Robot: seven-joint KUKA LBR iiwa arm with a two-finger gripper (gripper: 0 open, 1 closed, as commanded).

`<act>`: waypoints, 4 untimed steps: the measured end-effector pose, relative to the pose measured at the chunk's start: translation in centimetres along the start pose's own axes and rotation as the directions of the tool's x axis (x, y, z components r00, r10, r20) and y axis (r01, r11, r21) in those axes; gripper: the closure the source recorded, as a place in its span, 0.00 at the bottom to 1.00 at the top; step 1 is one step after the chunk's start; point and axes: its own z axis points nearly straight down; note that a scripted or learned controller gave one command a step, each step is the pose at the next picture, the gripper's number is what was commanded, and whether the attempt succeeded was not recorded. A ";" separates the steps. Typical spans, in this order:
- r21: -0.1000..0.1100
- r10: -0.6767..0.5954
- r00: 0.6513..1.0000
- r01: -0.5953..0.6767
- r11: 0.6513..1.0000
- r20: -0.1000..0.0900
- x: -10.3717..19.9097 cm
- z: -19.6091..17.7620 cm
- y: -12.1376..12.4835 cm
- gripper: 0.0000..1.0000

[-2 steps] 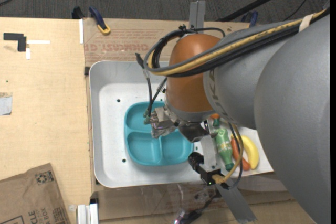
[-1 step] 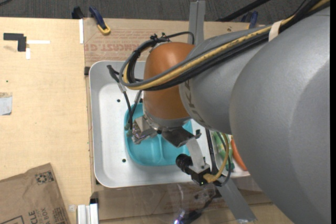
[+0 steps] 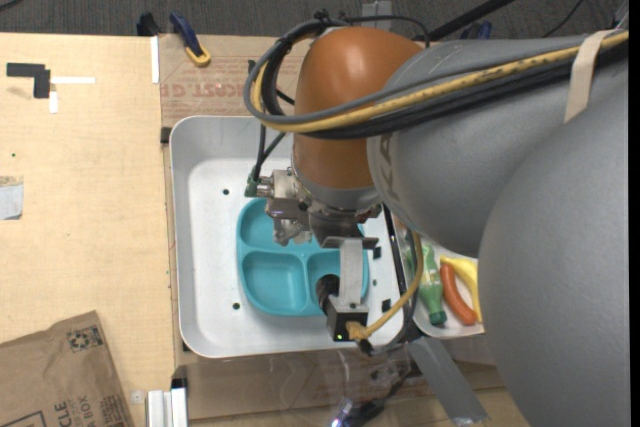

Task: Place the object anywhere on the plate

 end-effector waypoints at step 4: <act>0.000 -0.004 1.000 0.004 1.000 0.000 -7.8 -7.3 0.6 1.00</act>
